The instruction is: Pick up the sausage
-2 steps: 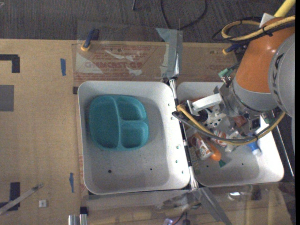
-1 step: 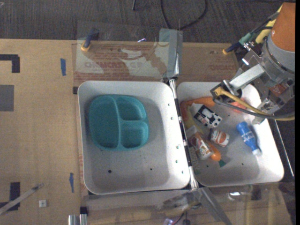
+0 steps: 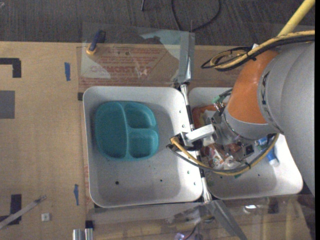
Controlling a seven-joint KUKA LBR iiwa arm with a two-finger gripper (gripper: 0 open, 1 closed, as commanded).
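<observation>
My end effector low over right bin, near its left wall; grip state hidden, can't tell. Sausage likely reddish item beside it. Risk: clutter crowds grasp, wrong pick.

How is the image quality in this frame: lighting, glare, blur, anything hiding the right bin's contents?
Camera view: soft, even light; mild glare on the left bin; teal plate sharp. The arm covers much of the right bin, and the items beneath it are cluttered and too blurred to identify.

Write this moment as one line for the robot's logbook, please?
arm: low over right bin | sausage: hidden, cannot tell | left bin: teal divided plate | pick: unconfirmed
</observation>
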